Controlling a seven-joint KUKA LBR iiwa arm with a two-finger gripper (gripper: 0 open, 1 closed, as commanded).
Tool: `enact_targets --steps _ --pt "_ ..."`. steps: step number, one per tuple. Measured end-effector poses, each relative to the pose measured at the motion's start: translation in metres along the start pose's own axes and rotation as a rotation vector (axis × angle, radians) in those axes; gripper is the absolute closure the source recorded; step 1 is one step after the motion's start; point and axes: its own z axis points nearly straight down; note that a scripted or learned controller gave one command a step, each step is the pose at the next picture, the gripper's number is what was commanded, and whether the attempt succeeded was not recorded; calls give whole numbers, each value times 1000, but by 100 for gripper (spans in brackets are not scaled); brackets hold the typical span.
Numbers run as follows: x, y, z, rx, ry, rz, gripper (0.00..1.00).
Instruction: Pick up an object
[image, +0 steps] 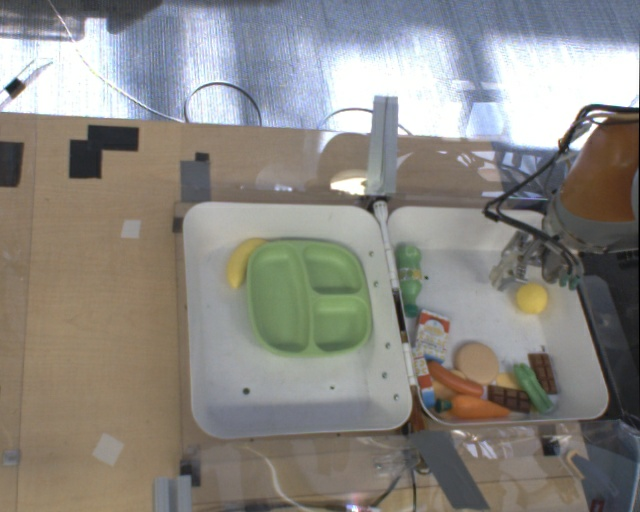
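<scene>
Left bin (210, 400): green divided plate (306, 297), banana (240, 261) at its upper-left edge. Right bin (470, 240): small round yellow lemon (531, 298) at frame right, toy food heap (480, 380) lower down. Gripper (533, 262) hovers just above lemon, fingers spread, holding nothing.

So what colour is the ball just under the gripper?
Yellow. The ball shows best in the camera view, in the right bin, just below the gripper.
</scene>
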Motion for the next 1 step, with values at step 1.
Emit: enact_targets --steps 1 --pt "45 49 -77 -3 8 -94 100"
